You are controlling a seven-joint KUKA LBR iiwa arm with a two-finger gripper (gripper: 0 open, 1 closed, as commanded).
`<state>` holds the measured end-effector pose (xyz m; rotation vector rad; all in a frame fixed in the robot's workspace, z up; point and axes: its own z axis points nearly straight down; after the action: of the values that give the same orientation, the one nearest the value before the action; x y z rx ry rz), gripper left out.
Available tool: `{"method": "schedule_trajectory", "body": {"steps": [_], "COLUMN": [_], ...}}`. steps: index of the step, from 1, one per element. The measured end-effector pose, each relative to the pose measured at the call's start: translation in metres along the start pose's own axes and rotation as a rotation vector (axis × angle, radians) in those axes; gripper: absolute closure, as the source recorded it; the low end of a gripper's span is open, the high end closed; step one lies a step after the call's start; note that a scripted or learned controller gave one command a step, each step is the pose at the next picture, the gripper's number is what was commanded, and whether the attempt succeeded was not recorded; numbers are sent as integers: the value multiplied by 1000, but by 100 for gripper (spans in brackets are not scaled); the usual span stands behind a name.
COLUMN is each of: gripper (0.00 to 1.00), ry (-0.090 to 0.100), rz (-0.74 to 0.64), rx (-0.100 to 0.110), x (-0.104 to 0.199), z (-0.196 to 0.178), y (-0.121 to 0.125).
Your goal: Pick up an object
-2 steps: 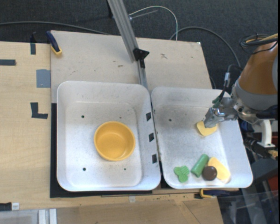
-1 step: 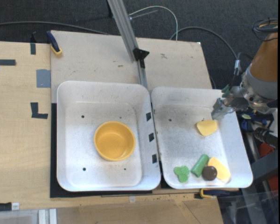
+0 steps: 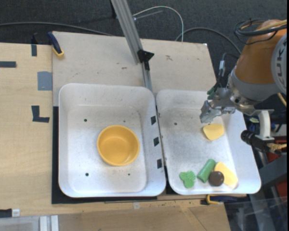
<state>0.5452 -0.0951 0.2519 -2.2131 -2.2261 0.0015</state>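
White plastic is forming two shallow bins sitting side by side on a bench, seen from above at a slant. Going from left to right: the left bin (image 3: 72, 109) is holding a yellow bowl (image 3: 118, 145), sitting upright near its middle. The right bin (image 3: 176, 109) is holding a cluster of small items along its near edge: a green leafy-looking piece (image 3: 187, 178), a green cylinder (image 3: 206, 171) lying tilted, a dark brown round piece (image 3: 216, 178), and a yellow piece (image 3: 228, 173) touching it. Farther back in that bin, well apart from the cluster, a pale yellow flat piece (image 3: 214, 131) is lying on the floor near the right wall.

A grey arm with an orange band is reaching in from the right, and its gripper (image 3: 211, 114) is hanging just above the back edge of the pale yellow flat piece. Whether the pincer is spread or pressed together cannot be told from this angle, and nothing is visibly sitting between its tips.

That piece is looking like a small rounded wedge with a smooth surface, probably light and stiff, possibly slippery. Pinching across its narrower width, low against the bin floor, seems the best hold.
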Motion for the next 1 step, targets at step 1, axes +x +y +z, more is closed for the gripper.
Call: {"method": "schedule_trajectory", "body": {"steps": [1], "gripper": [100], "ry": [0], "rz": [-2], "rx": [-2], "x": [51], "z": [-6], "y": [20]}}
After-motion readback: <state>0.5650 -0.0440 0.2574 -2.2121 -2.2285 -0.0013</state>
